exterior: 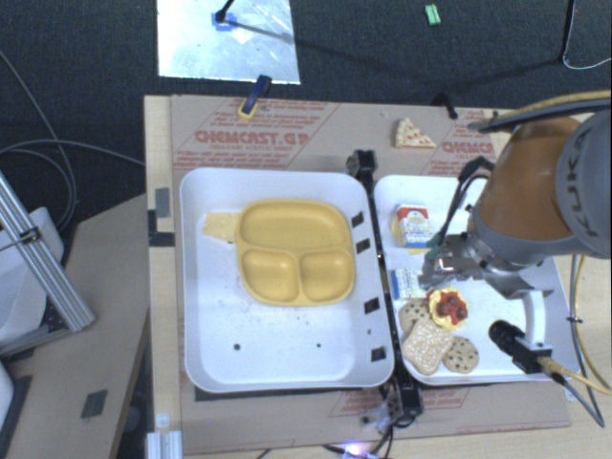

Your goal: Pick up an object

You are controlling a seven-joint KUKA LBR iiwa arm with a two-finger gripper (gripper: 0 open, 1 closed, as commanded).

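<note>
My gripper hangs over the middle of the right bin, just above a small round pastry with red topping. Nothing shows between its fingers. Below the pastry lie a square cracker, a chocolate-chip cookie and another cookie. A small red and white carton lies at the bin's upper left, and a blue and white packet sits at the left wall beside the gripper.
The left bin holds a yellow divided tray with a pale yellow slice at its left. A pizza slice toy and a blue and yellow tool lie on the cardboard behind the bins.
</note>
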